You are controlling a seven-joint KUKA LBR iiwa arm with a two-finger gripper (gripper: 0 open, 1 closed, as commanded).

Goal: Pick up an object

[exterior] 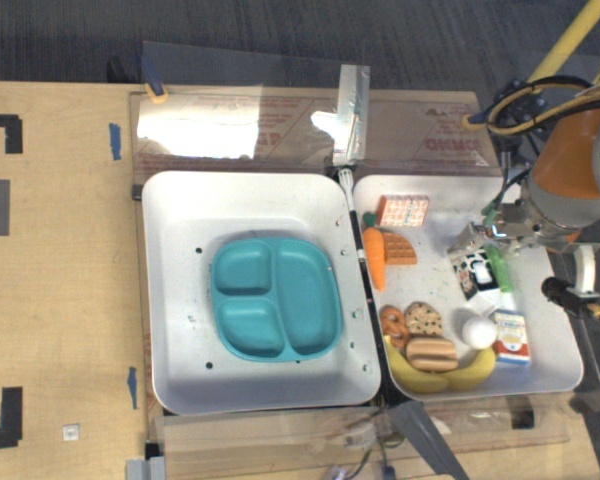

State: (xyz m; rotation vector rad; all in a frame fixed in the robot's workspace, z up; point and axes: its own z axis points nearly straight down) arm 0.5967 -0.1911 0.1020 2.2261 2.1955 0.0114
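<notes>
The right bin (550, 368) holds several toy foods. An orange carrot (375, 256) lies by its left wall, with a waffle piece (400, 249) and a pink box (402, 210) beside it. A pretzel (392, 321), a cookie (422, 318), a hot dog (432, 352) and a banana (442, 376) crowd the front. A white egg (476, 332) touches a small milk carton (511, 334). My gripper (490, 234) hangs low over the bin's right middle, just above a black-and-white item (472, 272) and a green bottle (499, 268). Nothing shows lifted in it.
The left bin (180, 208) carries a teal divided plate (277, 298). A raised divider (358, 258) runs between the bins. Clear panels (240, 123) stand behind them. The arm's orange band (572, 158) and cables (525, 103) fill the right side.
</notes>
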